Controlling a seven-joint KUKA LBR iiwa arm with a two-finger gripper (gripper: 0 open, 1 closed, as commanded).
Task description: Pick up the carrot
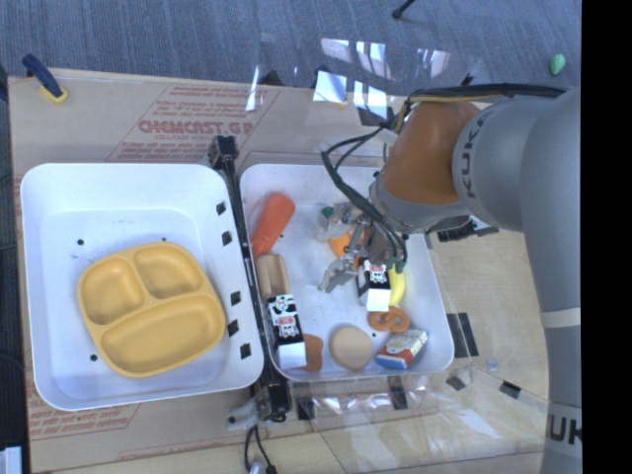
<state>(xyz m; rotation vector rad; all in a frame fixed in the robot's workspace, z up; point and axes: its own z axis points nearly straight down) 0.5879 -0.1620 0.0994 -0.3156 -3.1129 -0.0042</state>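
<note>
The carrot [273,222] is a smooth orange cone lying near the back left corner of the right bin [308,182], pointing slightly toward the divider. My gripper [337,249] hangs over the middle of that bin, about a hand's width to the right of the carrot and apart from it. Its fingers [334,277] are spread open, with nothing gripped between them. A small orange piece [341,244] lies on the bin floor just beneath the gripper. The grey arm with its orange band [425,156] covers the bin's back right part.
Around the gripper lie a yellow banana [397,287], a pretzel [388,319], a beige egg [349,347], a red and white carton [403,349], a cow-print carton [284,320] and a tan roll [272,273]. The left bin [59,196] holds a yellow divided plate [150,307].
</note>
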